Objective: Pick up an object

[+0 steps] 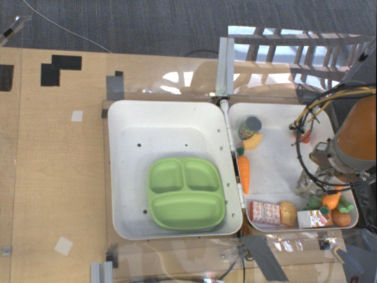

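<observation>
Down in the right bin [268, 158], toys crowd the near edge: a printed carton [266, 213], a bread roll [288, 213], a small white box [313, 218] and an orange fruit [341, 218] in the near right corner. A toy carrot [243, 173] lies along the left wall, and a grey can [253, 124] and a yellow piece [252, 140] sit toward the far left corner. The left bin [126, 134] bears a green divided plate [187, 193]. My gripper [312, 184] hangs low by the right wall, just above a small orange toy [331, 201]; I cannot tell its state.

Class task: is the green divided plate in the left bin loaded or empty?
Empty. All three compartments of the green plate show bare green, and it lies flat in the left bin.
</observation>
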Robot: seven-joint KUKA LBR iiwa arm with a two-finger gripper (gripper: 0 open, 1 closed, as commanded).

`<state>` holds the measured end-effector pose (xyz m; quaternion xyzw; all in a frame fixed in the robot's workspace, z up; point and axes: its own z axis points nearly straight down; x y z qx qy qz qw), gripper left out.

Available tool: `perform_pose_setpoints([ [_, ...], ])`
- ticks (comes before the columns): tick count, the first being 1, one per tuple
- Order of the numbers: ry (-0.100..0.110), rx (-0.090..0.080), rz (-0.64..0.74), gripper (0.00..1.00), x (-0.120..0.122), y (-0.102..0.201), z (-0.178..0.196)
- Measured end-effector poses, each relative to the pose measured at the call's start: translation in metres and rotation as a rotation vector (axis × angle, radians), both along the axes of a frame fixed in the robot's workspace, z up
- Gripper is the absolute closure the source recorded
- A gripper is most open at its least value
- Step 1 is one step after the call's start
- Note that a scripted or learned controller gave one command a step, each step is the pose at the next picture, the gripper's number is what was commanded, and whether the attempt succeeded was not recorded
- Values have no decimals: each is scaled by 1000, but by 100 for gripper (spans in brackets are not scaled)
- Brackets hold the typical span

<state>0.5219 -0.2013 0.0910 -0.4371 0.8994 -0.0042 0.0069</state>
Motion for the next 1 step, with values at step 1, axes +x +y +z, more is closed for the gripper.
perform_pose_setpoints([
  [1,-2,1,-66,100,46,38,161],
])
